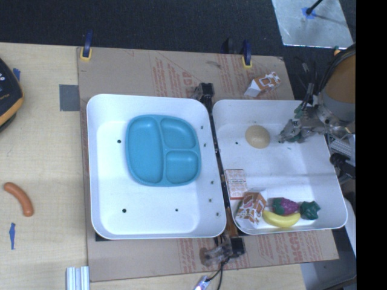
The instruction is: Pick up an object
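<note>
- Pale wooden bench (pixel 42 162) lies under everything you see, with a brown cardboard sheet (pixel 151 71) clamped on it and two shallow white bins side by side on the sheet.
- Your left white bin (pixel 103 216) carries a light blue plastic plate with three compartments (pixel 162 150), lying flat near its middle.
- Your right white bin (pixel 314 162) holds the things you could pick: a round beige ball-like object (pixel 257 136) sits alone in the upper half, plain and matte, with its shadow close beneath it.
- Along that bin's near edge you have a cluster lying close together: a small red-and-white printed packet (pixel 235 182), a crumpled brown-and-white wrapper (pixel 251 208), a yellow toy banana (pixel 281 220), a purple toy fruit (pixel 285 206) just above the banana, and a dark green toy piece (pixel 310 209) at the right end.
- Another crumpled brown-and-white wrapper (pixel 264 83) rests on the cardboard outside the bins, and an orange toy sausage (pixel 19 199) lies on the bare bench far to your left.
- A black-and-yellow object (pixel 9 95) is cut off by the left edge, so you cannot tell what it is.
- The grey metal gripper (pixel 292 132) sits low over the right bin's upper right part, just right of the beige ball and apart from it.
- Its fingers are a small dark tangle in this view; you cannot tell whether they are apart or together, and nothing is visibly between them.
</note>
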Robot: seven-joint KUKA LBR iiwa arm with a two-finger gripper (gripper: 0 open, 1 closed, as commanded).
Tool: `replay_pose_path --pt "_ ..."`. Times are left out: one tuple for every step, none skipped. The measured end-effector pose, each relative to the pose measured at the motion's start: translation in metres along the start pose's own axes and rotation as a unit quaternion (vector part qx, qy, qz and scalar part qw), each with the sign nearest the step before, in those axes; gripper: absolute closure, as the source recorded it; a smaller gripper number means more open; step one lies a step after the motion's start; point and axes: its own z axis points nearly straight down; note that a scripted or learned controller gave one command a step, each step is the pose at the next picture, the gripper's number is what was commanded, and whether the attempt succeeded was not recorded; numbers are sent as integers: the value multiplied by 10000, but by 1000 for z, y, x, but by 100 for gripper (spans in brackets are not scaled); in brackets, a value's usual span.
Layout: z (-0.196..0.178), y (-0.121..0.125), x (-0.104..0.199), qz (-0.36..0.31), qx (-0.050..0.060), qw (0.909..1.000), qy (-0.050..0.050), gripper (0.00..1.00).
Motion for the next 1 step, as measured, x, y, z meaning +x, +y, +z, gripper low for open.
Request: replay_pose_path --pt "-66 39 26 -13 -9 10000 2 100"
